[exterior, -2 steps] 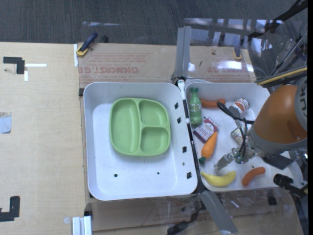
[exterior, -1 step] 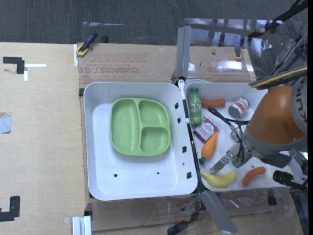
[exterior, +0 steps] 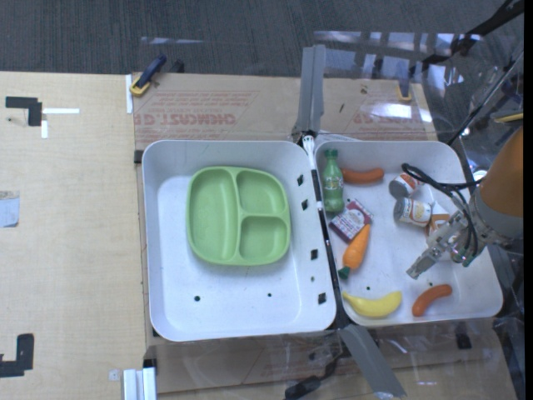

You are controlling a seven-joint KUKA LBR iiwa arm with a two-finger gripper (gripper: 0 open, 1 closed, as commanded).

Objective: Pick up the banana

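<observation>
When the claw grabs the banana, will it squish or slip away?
The banana looks smooth and glossy like a plastic toy, so it probably stays stiff and light rather than squishing. Its curved, rounded skin could slip or spin between fingers. It lies flat near the bin wall, so a push may slide it against that edge.

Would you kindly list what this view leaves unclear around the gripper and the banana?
- Gripper fingers: too small and blurred to judge open or shut.
- Arm: cut off by the right edge.
- Can: partly hidden by cable; label unreadable.
- Purple packet: print too small.
- Banana: in plain view, apart from the gripper.
</observation>
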